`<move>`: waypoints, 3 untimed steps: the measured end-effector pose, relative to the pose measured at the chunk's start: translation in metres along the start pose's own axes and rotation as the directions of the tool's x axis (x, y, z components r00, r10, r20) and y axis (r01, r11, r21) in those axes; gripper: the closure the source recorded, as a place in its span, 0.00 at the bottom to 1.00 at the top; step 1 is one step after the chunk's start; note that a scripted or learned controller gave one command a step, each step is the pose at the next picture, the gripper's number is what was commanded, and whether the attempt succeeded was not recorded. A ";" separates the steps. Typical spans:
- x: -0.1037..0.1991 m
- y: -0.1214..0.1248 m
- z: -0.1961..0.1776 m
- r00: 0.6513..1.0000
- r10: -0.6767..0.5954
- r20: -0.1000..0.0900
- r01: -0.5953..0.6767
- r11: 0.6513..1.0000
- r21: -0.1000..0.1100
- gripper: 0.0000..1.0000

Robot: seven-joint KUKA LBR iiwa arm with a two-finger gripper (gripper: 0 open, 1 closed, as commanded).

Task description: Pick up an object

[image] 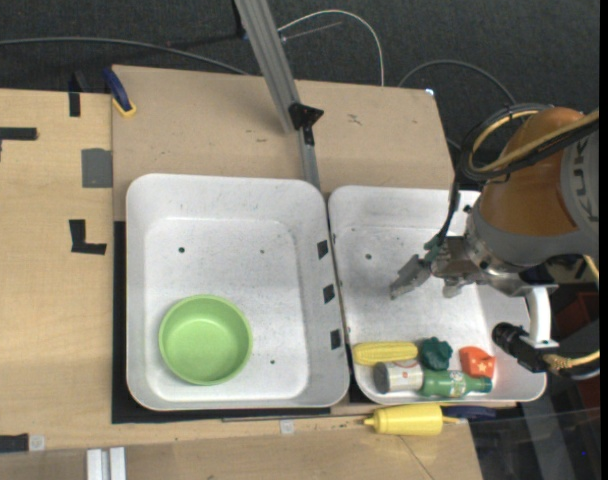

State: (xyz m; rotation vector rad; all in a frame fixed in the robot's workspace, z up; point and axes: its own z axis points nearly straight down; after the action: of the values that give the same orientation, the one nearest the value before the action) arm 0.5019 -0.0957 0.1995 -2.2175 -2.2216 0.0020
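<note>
My gripper (424,284) hangs over the middle of the right bin (384,218), open, with nothing between its fingers. Below it, along the bin's front wall, lie a yellow corn cob (385,352), a dark green toy (435,350), an orange-red toy (476,362) and a green bottle with a white and red label (429,381). These things sit a short way in front of the fingertips, apart from them. A green bowl (205,339) rests in the front left corner of the left bin (224,198).
A yellow squeeze bottle (408,420) lies on the bench just outside the right bin's front wall. A grey metal pole (274,58) slants down to the bins' shared back edge. Cables run across the dark floor behind the bench.
</note>
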 end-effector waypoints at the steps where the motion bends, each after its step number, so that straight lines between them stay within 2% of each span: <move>1: 0.000 0.000 0.000 1.000 0.000 0.000 0.000 1.000 0.000 0.00; 3: 0.004 0.012 0.105 1.000 0.001 0.000 -0.001 1.000 0.006 0.00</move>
State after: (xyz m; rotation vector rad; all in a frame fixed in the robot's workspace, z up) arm 0.5136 -0.0913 0.0947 -2.2150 -2.2179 0.0086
